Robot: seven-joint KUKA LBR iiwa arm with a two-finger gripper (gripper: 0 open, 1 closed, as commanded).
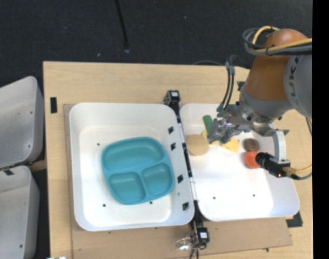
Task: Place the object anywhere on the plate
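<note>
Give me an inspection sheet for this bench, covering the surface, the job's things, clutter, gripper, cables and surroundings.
Surface: light wooden bench bearing two shallow white bins, left bin and right bin.
Job's things: teal three-compartment plastic plate in the left bin, nothing on it.
Clutter: right bin holds a round tan piece, green piece, yellow piece, small brown piece, orange piece.
Gripper: two-finger gripper low over the right bin's items; finger state unclear.
Cables: dark cables along the arm.
Surroundings: dark floor; white panels at left.
</note>
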